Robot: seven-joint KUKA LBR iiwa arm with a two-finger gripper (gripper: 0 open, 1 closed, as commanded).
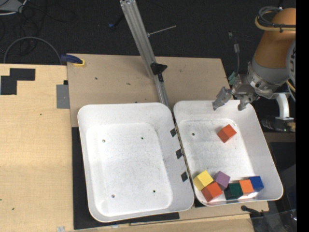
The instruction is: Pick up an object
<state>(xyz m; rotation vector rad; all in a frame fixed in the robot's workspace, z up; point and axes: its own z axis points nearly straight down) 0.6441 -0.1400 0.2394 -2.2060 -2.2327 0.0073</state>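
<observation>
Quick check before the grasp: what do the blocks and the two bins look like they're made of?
The blocks, such as the lone orange block, look like painted wood or hard plastic: flat matte colour, crisp edges. Which one, I cannot tell. The right bin and left bin look like moulded white plastic, with rounded rims and a faint sheen.

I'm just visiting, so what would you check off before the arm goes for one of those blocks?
1. Gripper free of any load: ok, nothing sits between its spread fingers.
2. Gripper above the bin holding the blocks: ok, it hangs over the far rim of the right bin.
3. A block with room around it: ok, the lone red block lies apart from the rest.
4. The clustered blocks easy to grasp: not ok, they are packed together in the near corner.
5. Height of the gripper above the bin: cannot tell.
</observation>
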